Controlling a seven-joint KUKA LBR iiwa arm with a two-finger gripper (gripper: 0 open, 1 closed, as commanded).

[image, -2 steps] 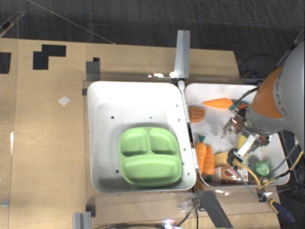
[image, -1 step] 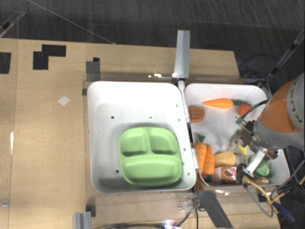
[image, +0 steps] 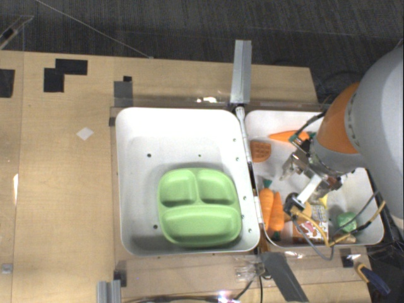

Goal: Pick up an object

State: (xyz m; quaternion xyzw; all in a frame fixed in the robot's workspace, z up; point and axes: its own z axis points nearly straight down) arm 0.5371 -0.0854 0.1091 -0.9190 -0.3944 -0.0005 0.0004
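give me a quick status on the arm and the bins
Hand low in right bin, among carrots and clutter. Nothing visibly held. Green tray in left bin.

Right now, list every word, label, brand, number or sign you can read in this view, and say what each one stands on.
No text can be read anywhere in this view.
Green divided tray in the left bin: plain, no lettering.
Carrot-like orange pieces in the right bin: no marks.
Printed packet below the end effector: coloured print, too small and blurred to read.
Black shapes on the bench: plain patches, not characters.
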